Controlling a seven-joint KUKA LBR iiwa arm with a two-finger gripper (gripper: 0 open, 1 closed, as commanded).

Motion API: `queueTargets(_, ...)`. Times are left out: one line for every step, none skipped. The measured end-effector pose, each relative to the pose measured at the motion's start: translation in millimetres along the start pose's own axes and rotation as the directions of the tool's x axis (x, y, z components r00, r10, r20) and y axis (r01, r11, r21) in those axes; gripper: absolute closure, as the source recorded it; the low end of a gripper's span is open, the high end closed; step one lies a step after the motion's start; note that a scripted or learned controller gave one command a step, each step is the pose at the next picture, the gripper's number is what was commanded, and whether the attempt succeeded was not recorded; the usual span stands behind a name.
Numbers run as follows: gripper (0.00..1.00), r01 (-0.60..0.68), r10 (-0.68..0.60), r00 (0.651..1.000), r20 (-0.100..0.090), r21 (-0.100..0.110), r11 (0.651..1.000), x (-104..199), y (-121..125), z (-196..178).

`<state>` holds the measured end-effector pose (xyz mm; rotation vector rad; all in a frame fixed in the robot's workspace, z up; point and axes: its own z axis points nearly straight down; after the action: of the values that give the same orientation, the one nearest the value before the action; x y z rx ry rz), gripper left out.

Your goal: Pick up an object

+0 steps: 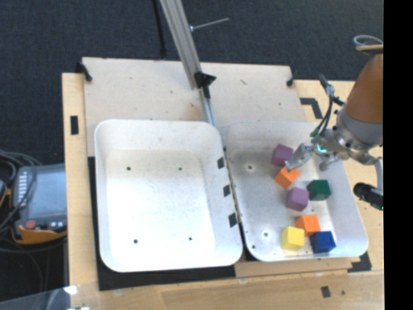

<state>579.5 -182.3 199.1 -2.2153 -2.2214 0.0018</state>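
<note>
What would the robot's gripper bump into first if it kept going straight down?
Probably the orange block beneath the gripper, beside the purple block; depth is hard to judge from above.

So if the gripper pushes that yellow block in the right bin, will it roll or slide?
The yellow block looks cube-shaped with flat faces, so it would probably slide, not roll. It seems rigid and likely light. The orange block sits close beside it and could get nudged along.

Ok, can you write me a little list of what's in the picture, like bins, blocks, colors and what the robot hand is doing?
bins: left bin, right bin, side by side
blocks: seven, all in the right bin
colors: two purple, two orange, one green, one yellow, one blue
hand: over the right bin, beside the upper purple and orange blocks
holding: no block seen between its fingers
</note>
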Motion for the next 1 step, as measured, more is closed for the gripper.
queueTargets(0.0, 0.001, -0.001, 1.0, 0.001, -0.005, 1.0, 0.2, 1.1, -2.6)
